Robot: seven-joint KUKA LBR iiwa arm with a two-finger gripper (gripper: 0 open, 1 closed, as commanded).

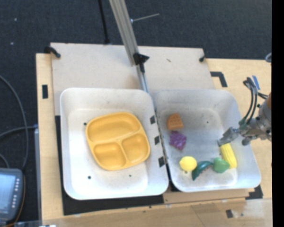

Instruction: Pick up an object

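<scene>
The right bin [227, 103] holds several toy foods: an orange block [175, 122], a purple bunch [178, 140], a yellow lemon [188, 163], a dark green piece [201, 169], a light green piece [221, 165] and a yellow corn cob [228, 155]. My gripper [235, 138] hangs over the bin's right side, just above the corn cob. Its fingers stand apart, open, and nothing sits between them.
The left bin [71, 126] carries a yellow divided plate [117, 140]. A slanted metal rail [125, 25] runs down to the gap between the bins. Cables [251, 98] hang beside the wrist at the right. A screen [4, 188] sits at the lower left.
</scene>
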